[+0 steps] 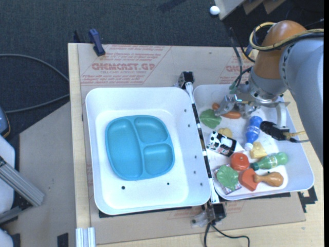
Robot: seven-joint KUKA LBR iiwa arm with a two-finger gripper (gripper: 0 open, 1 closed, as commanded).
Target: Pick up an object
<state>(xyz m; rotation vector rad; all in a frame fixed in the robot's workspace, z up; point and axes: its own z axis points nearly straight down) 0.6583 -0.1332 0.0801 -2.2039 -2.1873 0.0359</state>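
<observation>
gripper [232,103] sits low at the far end of the right bin [303,176], and from my seat i can't tell how its fingers stand; the wrist hardware hides them. an orange piece [231,114] lies just under it, its long axis running roughly left-right across the view; which end leads i can't make out.

going down in size: the left bin [97,138] carries a blue divided tray [140,146], well apart from the arm. the right bin holds a crowd of toys. a blue bottle [252,129] lies tilted, cap toward the far side, just right of the orange piece. a green bottle [270,161] lies nearly level, neck to the right. a green leaf shape [209,119] rests against the dividing wall, just left of the orange piece. a black-and-white cow toy [221,143] lies near the middle.

my judgement: the step in hand is the descent onto the orange piece. to do it well i'd want the fingers straddling its short width, square to that left-right axis, and centred so the leaf shape and blue bottle stay out of the close. lift straight up, slowly, and confirm the piece rides between the fingers before calling it a pick.
</observation>
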